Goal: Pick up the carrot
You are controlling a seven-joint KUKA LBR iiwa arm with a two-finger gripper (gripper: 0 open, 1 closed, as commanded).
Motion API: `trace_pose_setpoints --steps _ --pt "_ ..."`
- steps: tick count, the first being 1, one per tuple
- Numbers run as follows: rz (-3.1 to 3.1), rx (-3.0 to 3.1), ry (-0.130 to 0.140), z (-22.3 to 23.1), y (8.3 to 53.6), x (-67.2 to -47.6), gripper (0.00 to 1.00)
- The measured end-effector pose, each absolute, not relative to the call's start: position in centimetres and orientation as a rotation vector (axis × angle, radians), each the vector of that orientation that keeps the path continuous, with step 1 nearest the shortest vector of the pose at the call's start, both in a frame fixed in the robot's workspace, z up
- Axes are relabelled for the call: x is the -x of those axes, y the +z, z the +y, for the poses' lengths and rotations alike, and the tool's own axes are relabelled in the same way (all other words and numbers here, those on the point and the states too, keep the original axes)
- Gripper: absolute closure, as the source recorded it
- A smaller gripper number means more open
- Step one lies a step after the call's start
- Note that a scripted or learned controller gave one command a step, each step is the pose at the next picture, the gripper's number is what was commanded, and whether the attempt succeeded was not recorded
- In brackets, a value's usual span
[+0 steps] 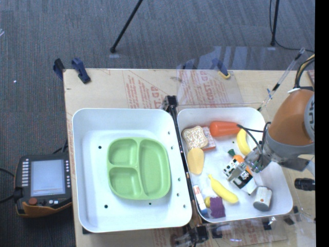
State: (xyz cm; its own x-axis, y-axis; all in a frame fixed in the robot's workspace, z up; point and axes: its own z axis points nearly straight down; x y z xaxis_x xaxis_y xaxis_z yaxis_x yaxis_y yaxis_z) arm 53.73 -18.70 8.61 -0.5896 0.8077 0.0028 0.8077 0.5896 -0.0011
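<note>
I see the carrot [224, 128] lying on its side near the far wall of the right bin [280, 202], its tip pointing toward a banana [242, 142] that curves just beside it; a piece of bread [195, 136] sits close on its other side, with a pale yellow oval food piece [195, 160] below that; a second banana [224, 189], a purple item [217, 208] and a grey cup-like object [262, 198] lie toward the near wall. The left bin [87, 199] holds a green divided plate [139, 169]. Both bins rest on a wooden bench [133, 86] (red lettering printed across its top), with dark carpet beyond, tripod legs [128, 19] on it, and a teach pendant [43, 181] on the floor at the left. My arm [293, 125] reaches in from the right, the orange band bent over the right bin; the gripper [239, 172] hangs low in the middle of that bin, well apart from the carrot; whether it is clenched or released I cannot tell.
</note>
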Motion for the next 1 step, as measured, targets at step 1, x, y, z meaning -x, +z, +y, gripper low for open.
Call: trace_pose_setpoints --steps 1 --pt "-2.813 1.42 -0.001 -18.79 10.23 -54.15 1.0"
